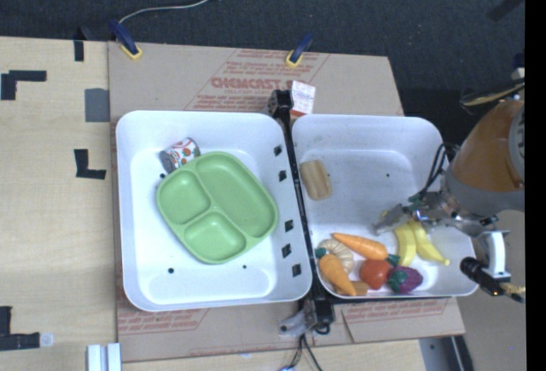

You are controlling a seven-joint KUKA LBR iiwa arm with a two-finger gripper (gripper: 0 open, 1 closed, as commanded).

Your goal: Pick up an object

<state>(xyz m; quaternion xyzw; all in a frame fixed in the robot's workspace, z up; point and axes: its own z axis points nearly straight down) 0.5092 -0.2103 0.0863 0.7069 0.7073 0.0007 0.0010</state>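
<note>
The right bin [367,124] holds a heap of toy food along its near edge: yellow bananas [421,243], an orange carrot [363,246], a second carrot [337,274], a red tomato [374,273], a purple eggplant [406,278] and a pale knobbly piece [335,248]. A tan bread-like slab [316,179] lies apart near the bin's left wall. My gripper [408,212] reaches in from the right and hangs just above the bananas' top end. I see nothing lifted off the bin floor.
The left bin [145,190] carries a green divided plate [217,205] and a small printed can [177,154] at its far left corner. A black divider [288,190] runs between the bins. A small red and white box [300,96] sits behind them on the cardboard.
</note>
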